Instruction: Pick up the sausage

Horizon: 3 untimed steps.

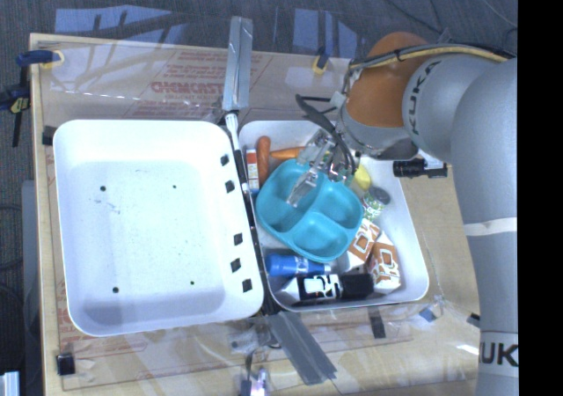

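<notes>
The sausage (263, 158), a short reddish-brown stick, lies upright along the left wall of the right bin (413, 236), near its far corner. It is partly hidden by the rim of a blue divided bowl (317, 214). My gripper (310, 176) hangs over the far part of that bowl, to the right of the sausage and apart from it. Nothing shows held in the gripper.
An orange piece (284, 155) lies beside the sausage at the bin's far wall. A yellow item (361, 179), snack packets (376, 258), a blue bottle (295, 265) and a black object (339, 287) crowd the right bin. The left bin (141, 227) stands alongside.
</notes>
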Available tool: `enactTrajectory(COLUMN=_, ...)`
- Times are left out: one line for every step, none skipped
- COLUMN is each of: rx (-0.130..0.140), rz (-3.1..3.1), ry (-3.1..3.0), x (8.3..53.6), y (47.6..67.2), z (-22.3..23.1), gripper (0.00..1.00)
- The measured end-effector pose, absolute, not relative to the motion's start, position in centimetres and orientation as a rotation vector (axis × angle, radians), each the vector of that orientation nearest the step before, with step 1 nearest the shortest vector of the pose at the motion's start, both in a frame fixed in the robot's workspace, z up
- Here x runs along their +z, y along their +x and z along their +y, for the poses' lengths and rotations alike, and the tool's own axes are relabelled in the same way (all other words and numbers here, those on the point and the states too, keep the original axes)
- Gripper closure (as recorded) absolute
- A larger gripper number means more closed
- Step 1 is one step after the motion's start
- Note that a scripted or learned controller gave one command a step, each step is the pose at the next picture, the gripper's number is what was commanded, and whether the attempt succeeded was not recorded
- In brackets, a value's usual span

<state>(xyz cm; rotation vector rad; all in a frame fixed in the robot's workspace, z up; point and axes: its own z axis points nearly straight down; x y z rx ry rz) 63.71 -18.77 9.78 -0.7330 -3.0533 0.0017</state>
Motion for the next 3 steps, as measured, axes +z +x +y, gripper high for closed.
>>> enactTrajectory(rx=0.001, rz=-3.054, ry=-0.75, x=16.4, y=61.7, z=-21.0, gripper=0.0)
enactTrajectory(rx=0.0, rz=-3.129, ry=-0.348, x=9.9, y=65.1, z=-19.7, gripper=0.0)
enactTrajectory(rx=0.0, rz=-3.129, ry=-0.348, x=9.9, y=65.1, z=-19.7, gripper=0.0)
